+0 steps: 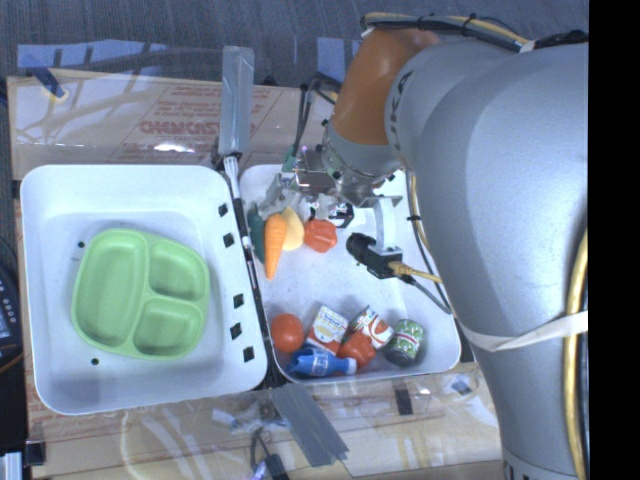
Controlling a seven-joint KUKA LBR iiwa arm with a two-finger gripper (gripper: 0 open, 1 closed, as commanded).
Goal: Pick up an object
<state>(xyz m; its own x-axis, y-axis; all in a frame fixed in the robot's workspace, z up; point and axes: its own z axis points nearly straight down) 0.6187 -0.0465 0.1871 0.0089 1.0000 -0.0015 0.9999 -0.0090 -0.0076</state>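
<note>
My gripper (312, 196) hangs low over the upper left part of the right bin (432, 363), under the orange wrist band (372, 78). Just below it lies a cluster of toy food: an orange carrot (274, 245), a yellow piece (293, 230), a red-orange piece (320, 236) and a dark green piece (257, 234) against the bin's left wall. The gripper's body hides whether anything is between its jaws.
Along the right bin's front edge lie an orange ball (286, 332), a small carton (327, 327), a red bottle (363, 337), a green can (406, 340) and a blue item (320, 365). The left bin (40, 268) holds a green divided plate (140, 293). The arm's bulk covers the right side.
</note>
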